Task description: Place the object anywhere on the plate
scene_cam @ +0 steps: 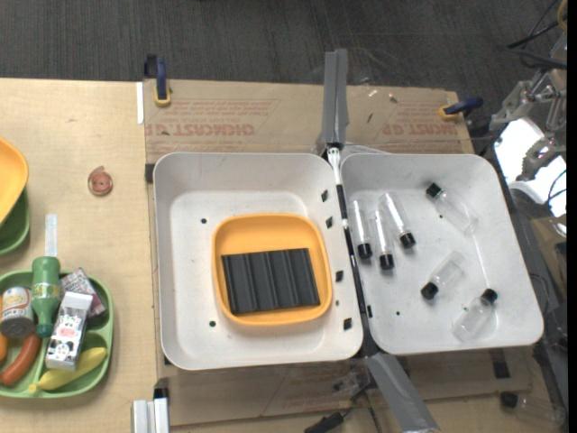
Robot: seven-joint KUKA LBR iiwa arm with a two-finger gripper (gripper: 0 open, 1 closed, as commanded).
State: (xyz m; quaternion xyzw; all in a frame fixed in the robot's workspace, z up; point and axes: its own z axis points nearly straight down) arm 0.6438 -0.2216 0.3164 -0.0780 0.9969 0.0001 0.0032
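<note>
The left white shallow plastic bin (180, 332) holds a square orange plate (269, 228) carrying a dark ribbed rectangular block (270, 279) at its centre. The right white bin (505, 323) holds five clear plastic vials with black caps: two lying side by side near its left wall (360, 228) (378, 234), a third just beside them (395, 218), one toward the upper right (450, 204), and two in the lower right (443, 275) (472, 315). These vials are the likely objects to move.

The claw (541, 97) sits at the far right edge of the frame, well apart from every vial; whether it is open or closed cannot be told.

The step in hand looks like the reach and pick. A lone vial in the lower right would be the safer target, since the three at the left lie close together. The vials are round and slick, so the claw should come down across the narrow body, not along it, and centre on it to stop it rolling away. The bare orange rim offers little room; setting the vial along the block's grooves should keep it still.
</note>
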